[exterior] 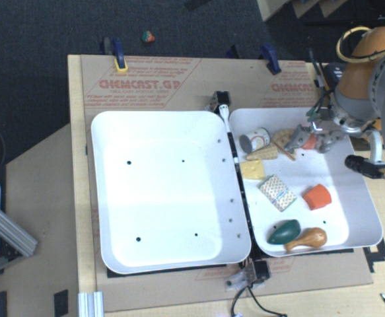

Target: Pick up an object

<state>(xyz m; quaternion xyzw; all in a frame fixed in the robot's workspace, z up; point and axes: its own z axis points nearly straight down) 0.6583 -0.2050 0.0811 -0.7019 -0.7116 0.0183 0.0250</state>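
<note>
Jaws (314, 136) low in right bin (364, 207), grip unclear, tan pieces (281, 140) and white cup (258, 139) crowding beside

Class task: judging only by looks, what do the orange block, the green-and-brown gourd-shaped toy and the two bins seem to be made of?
Orange block: probably foam or soft plastic, with a matte, even colour and rounded edges.
Gourd-shaped toy: likely hard plastic or painted wood, with glossy highlights.
Bins: apparently thin moulded plastic, smooth white with rounded corners.
</note>
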